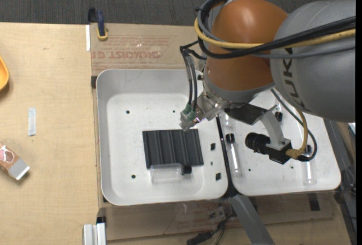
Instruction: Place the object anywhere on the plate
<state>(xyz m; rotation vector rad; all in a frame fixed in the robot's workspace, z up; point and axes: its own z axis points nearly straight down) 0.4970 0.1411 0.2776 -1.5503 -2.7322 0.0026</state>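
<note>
One gripper [189, 119] hovering at black ribbed plate [172, 147] far edge; we're not seeing jaw state. Clear object [165, 172] lying at plate's near edge; we're advising centering above it before descending.

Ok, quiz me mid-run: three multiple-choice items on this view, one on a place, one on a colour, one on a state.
1. Which bin holds the ribbed plate?
A. left bin
B. right bin
C. neither

2. What colour is the plate?
A. white
B. black
C. orange

3. Where is the gripper?
A. out over the wooden bench
B. at the plate's far edge
C. over the right bin

Answers:
1 A, the plate lies flat in the left bin.
2 B, it is dark against the white floor.
3 B, the tip stands at the plate's upper right corner.
</note>
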